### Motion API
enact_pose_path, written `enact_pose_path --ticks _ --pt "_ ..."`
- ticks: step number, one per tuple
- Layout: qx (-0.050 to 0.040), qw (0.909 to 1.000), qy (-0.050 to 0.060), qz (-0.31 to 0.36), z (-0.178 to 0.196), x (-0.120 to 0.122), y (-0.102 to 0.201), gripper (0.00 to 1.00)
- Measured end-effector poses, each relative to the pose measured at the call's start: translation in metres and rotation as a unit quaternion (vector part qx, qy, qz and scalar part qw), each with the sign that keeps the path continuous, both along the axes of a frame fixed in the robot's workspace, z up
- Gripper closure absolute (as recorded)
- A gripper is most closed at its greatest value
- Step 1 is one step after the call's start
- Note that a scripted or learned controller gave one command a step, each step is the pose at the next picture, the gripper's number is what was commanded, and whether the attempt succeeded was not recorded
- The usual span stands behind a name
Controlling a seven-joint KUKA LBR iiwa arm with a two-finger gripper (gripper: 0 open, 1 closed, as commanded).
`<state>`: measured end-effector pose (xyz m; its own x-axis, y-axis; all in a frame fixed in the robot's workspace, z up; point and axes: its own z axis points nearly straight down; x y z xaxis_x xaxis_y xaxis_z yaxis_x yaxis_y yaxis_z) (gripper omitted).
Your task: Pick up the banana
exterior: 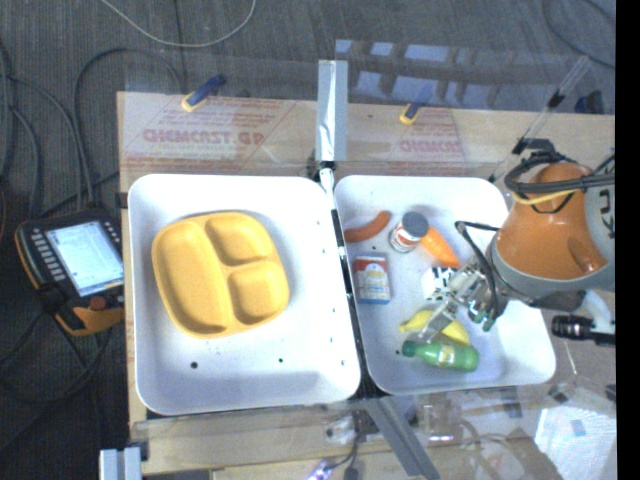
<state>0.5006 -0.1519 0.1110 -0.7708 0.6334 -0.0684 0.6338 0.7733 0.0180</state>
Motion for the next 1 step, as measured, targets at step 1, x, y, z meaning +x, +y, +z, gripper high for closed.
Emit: enact_pose_path --ticks 1 --pt "0.0181 0.9964 0.000 -0.082 -0.0003 0.0056 -0.0096 0.00"
